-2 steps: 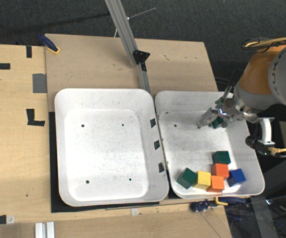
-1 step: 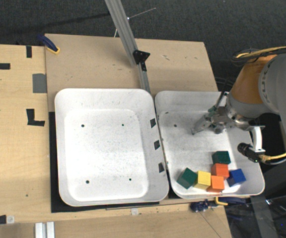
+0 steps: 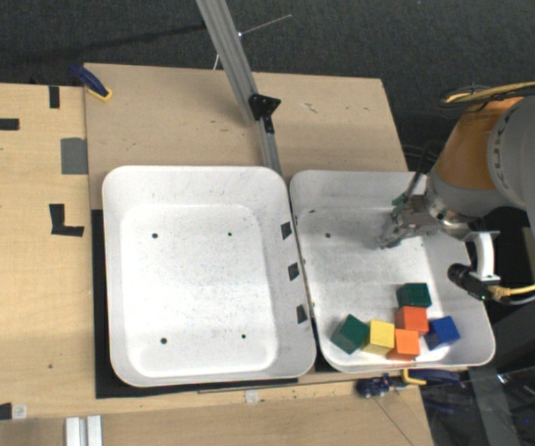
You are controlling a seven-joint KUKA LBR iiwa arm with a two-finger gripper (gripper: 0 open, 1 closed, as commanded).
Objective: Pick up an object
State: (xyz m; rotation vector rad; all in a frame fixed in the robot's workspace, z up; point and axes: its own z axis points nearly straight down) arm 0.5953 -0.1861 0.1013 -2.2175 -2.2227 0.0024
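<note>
Blocks clustered at the right bin's [image 3: 342, 203] near corner, below the fingers and well apart, orange block [image 3: 407, 342], yellow block [image 3: 381, 334], green block [image 3: 349, 333], blue block [image 3: 442, 331], dark green block [image 3: 414, 295], gripper [image 3: 390, 238] above the bin floor, fingers close together, nothing between them

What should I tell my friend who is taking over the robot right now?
Tool: over the right bin, above its upper middle floor, with no block between its tips; how wide they stand is too small to tell.
Blocks: all clustered near the right bin's lower corner: two green blocks, two orange blocks, a yellow block and a blue block.
Left bin: no blocks in it.
Done: nothing picked up yet.
Left: lower onto one block, grip, lift.
</note>
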